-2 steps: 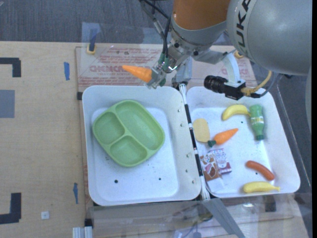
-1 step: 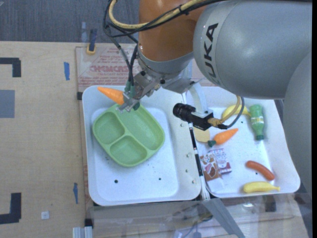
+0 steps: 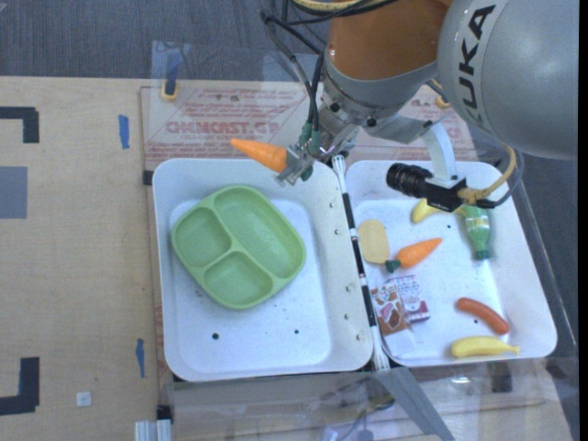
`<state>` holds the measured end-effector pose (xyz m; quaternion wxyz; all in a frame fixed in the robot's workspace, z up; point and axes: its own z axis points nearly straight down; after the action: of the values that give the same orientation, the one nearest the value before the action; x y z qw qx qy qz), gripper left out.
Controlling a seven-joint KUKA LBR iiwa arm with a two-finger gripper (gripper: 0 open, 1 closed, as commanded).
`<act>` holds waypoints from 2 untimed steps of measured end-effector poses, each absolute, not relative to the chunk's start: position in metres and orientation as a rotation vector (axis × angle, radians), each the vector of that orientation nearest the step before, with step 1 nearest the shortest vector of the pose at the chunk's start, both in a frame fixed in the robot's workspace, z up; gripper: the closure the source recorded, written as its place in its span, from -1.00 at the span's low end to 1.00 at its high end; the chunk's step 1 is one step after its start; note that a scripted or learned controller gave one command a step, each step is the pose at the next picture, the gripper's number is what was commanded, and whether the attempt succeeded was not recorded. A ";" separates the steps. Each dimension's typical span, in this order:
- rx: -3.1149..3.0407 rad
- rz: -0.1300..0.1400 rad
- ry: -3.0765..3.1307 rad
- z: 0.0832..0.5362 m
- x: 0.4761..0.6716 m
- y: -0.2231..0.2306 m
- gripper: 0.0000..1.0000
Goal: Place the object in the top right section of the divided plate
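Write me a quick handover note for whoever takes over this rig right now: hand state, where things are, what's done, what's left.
Hand: shut on the carrot, held above the back edge of the left bin.
Divided plate: green, in the left bin, nothing in any of its sections.
Right bin: a second carrot, two bananas, a sausage, a green bottle, a potato chip, a snack packet.
Done: carrot picked up.
Left: carry it over the plate's top right section and release it.

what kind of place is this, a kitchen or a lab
Most likely a robot lab bench, not a kitchen: a KUKA arm hangs over two white bins, the food looks like toys, such as the carrot at the gripper, and blue tape marks dot the wooden bench.
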<state>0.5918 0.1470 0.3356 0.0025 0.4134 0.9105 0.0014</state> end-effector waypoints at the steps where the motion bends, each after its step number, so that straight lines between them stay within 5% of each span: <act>1: 1.166 0.002 2.916 0.254 0.541 0.184 1.00; 2: 1.296 0.003 2.857 0.377 0.635 0.167 1.00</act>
<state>0.6349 0.1667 0.3765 0.0022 0.4132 0.9107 0.0011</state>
